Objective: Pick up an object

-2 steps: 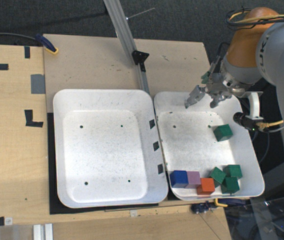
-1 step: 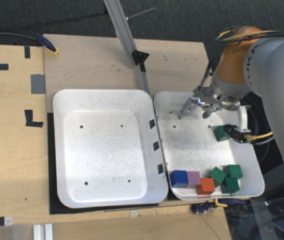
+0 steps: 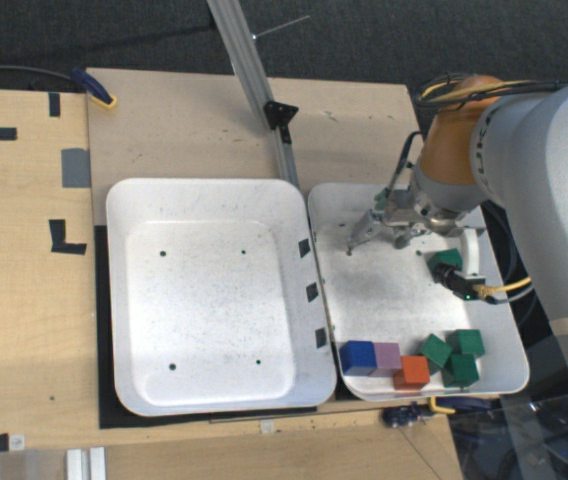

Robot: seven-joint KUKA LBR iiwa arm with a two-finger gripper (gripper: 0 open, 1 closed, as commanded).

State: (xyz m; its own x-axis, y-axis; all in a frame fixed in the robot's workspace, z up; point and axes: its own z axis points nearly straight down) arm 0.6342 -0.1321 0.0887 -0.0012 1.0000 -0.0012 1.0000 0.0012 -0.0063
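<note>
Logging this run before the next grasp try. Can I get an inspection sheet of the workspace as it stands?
Surface: tan bench bearing two shallow white bins, left bin and right bin, side by side.
Job's things: along the right bin's near edge, a blue cube, lilac cube, orange cube and three green blocks; another green piece by the arm.
Clutter: dark tape marks on the bench's left part.
Gripper: gripper low over the right bin's far part, nothing visible between its fingers.
Cables: yellow-and-black lead near the wrist; a dark cable at far left.
Surroundings: a slanted metal pole; dark floor behind.
</note>
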